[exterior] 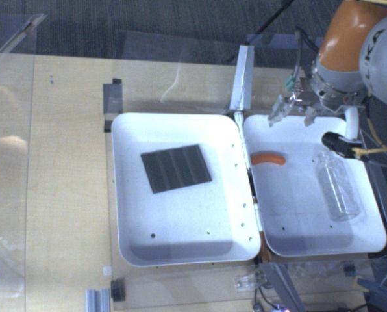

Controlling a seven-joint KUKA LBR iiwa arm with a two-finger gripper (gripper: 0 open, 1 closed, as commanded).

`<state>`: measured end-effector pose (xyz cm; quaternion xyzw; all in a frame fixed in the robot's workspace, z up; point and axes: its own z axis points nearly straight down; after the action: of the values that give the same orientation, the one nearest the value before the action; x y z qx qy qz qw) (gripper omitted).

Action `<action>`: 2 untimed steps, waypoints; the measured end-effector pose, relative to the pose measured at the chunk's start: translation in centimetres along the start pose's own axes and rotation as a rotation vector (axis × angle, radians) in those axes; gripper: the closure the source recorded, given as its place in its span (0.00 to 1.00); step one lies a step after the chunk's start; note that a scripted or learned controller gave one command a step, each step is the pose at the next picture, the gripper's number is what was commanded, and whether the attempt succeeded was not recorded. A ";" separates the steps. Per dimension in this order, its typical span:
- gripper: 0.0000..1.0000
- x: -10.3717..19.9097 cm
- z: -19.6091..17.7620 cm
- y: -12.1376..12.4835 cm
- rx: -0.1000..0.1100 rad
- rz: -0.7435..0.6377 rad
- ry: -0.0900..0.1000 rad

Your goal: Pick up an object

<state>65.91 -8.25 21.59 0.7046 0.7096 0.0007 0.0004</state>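
Gripper (292,111) fingers hang spread and hold nothing above the far edge of the right bin (375,239). Inside it lie an orange object (269,159) and a clear bottle (338,186); the left bin (180,239) holds a dark ribbed pad (176,168).

Tabletop (57,194): pale wood, fills most of the frame. Dark carpeted floor (148,12) runs across the top.

Two white bins, side by side, rims meeting just right of centre. Left bin (180,223) is the wider one, with a row of small holes along its right rim. Right bin (297,207) reaches the right of the frame.

Metal post (241,77) rises from the seam at the bins' upper edge.

Black bracket (113,99) at the left bin's upper-left corner, a second bracket (117,291) near its lower-left corner.

Thin black pole (284,8) slants across the floor, upper right. Cables (278,298) below the bins, lower right.
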 end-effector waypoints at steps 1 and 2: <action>0.00 0.1 11.5 -1.3 0.002 0.015 0.000; 0.00 1.5 2.9 -2.3 -0.004 0.151 0.000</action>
<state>63.58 -6.72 18.70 0.7562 0.6544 0.0022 0.0019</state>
